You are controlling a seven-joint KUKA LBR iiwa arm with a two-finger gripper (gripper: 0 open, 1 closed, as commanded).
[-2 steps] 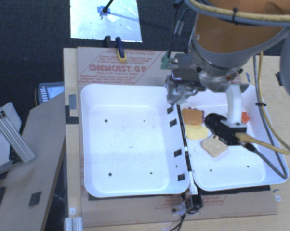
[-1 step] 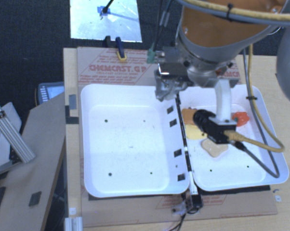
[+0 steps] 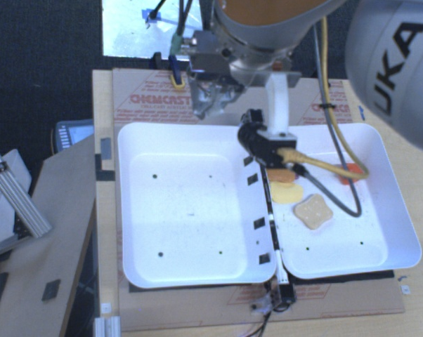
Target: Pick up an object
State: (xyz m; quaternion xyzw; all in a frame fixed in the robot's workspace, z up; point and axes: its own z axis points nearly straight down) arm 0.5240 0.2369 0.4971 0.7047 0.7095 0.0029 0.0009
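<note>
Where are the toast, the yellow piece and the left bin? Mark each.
toast (image 3: 313, 211): camera view, middle of its tan top.
yellow piece (image 3: 287, 194): camera view, its visible middle.
left bin (image 3: 190, 209): camera view, bare floor.

Bench (image 3: 105, 244) – brown sheet (image 3: 155, 100) on it, under L bin (image 3: 190, 209) & R bin (image 3: 380, 244).

Smooth, faint sheen: shallow white plastic left bin (image 3: 190, 209), right bin (image 3: 369, 241). Matt, grainy: tan toast-shaped piece (image 3: 313, 212). Matt: brown cardboard sheet (image 3: 155, 98).
</note>
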